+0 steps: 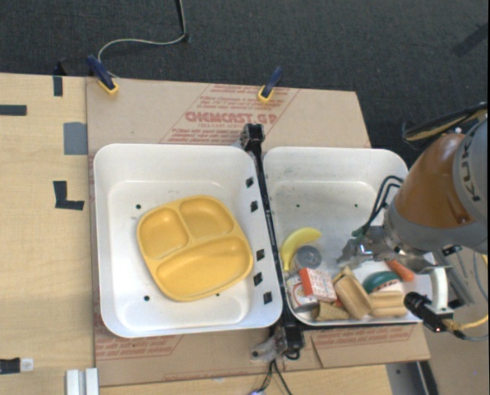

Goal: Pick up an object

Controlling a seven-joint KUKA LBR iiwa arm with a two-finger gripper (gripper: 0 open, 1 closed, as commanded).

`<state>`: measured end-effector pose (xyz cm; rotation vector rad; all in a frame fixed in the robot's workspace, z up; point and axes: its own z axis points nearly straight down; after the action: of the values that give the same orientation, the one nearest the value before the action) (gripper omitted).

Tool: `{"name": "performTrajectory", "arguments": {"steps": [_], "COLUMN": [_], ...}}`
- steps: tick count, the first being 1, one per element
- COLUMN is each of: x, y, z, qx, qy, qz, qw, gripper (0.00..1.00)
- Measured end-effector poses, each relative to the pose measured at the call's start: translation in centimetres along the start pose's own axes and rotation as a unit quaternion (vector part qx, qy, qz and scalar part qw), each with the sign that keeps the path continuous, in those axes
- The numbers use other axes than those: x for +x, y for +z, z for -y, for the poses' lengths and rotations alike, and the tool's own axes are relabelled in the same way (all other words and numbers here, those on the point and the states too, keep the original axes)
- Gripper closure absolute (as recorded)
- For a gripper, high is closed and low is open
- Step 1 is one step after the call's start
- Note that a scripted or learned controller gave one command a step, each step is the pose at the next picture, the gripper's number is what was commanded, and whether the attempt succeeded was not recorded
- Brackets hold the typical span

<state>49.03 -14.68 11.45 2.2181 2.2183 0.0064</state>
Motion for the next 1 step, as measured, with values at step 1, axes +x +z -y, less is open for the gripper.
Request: {"name": "performTrajectory", "arguments": {"steps": [1], "x": [0.09], "y": [-0.92], "z": [-0.06], "qx": [0.0], "qy": [0.0], "qz": [-0.001], "qw": [1.0], "gripper": [1.0]}}
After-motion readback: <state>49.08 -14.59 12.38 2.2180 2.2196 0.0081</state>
